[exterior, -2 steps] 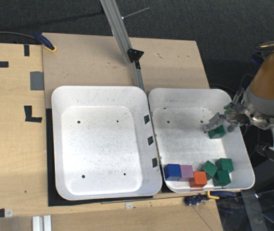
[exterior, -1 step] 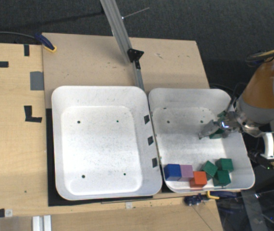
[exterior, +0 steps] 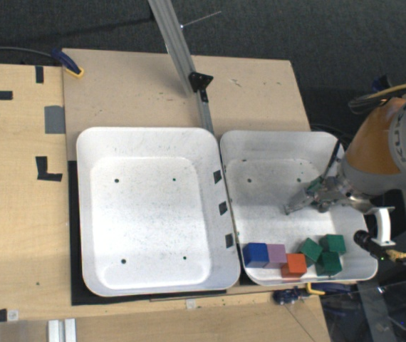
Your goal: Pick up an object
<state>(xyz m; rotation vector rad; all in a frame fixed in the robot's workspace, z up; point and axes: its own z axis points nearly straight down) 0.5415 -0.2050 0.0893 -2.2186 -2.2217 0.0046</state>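
The left bin [exterior: 149,205] sits on the wooden bench [exterior: 18,191], its white floor showing a few small dark dots. Touching its right rim is the right bin [exterior: 274,155]. Along this bin's 6 o'clock wall runs a cluster of small blocks: a blue block [exterior: 256,254] at about 7 o'clock, a pale purple block [exterior: 276,254] pressed against its right side, then an orange block [exterior: 295,264] just beside that. Three green blocks [exterior: 323,253] bunch together at about 5 o'clock, touching one another and the orange one.

The gripper [exterior: 293,206] hangs over the bin's bare floor at roughly 3 o'clock from the bin's centre, well apart from the blocks. Its dark fingers [exterior: 299,202] point leftward with nothing between them; whether they are parted or closed cannot be told. The grey arm [exterior: 377,155] with its orange band enters from the right.
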